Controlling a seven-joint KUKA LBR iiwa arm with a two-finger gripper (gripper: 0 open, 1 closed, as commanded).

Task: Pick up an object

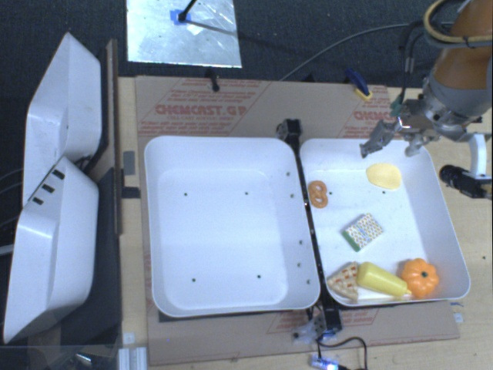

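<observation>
Two shallow white bins are shown side by side on the surface [462, 206], viewed from above at a slant. The arm [462, 68], grey with an orange band, enters at 2 o'clock. Its claw [393, 143] is seen spread open above the far rim of the right bin [451, 230], with nothing between its fingers [376, 141].

Five objects are contained in the right bin. A pale yellow disc [384, 176] lies at the bin's 12 o'clock, just beside the claw and apart from it. A small pretzel [317, 193] is placed at 10 o'clock, near the wall shared with the left bin [223, 222]. A green and white patterned block [363, 230] sits near the centre. Along the near edge, from 7 to 5 o'clock, a pizza slice [344, 280], a yellow oblong piece [380, 280] and an orange pumpkin [420, 277] are ranged; the slice and the oblong appear to touch.
</observation>
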